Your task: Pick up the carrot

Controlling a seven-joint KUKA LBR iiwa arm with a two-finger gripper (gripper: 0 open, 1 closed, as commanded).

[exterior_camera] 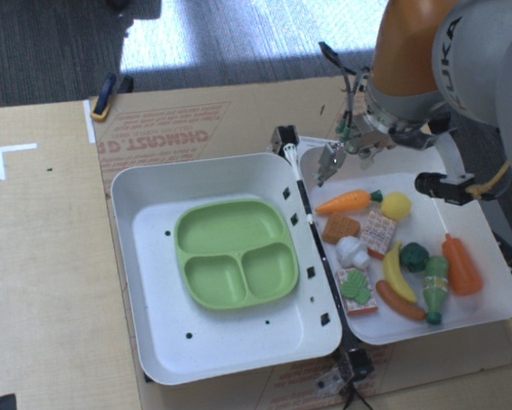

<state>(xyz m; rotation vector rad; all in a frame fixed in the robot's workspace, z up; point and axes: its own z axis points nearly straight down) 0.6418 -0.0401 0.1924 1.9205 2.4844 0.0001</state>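
The carrot (343, 202) is lying sideways at the far left of the right bin (488, 306), its green tip pointing right toward a lemon (395, 206). A brown toy (340, 228) is sitting just near of it. The gripper (328, 164) is hovering just beyond the carrot's far side, close to the bin wall; its fingers are looking slightly parted and holding nothing. A second orange piece (462, 265) is lying at the bin's right and could be mistaken for the target. Descending here, a finger could be striking the wall or nudging the carrot into the brown toy. The green tray (236, 252) is sitting in the left bin (145, 276). The cardboard's (165, 132) mirrored red print is not readable; "KU" is showing on the arm (476, 36).
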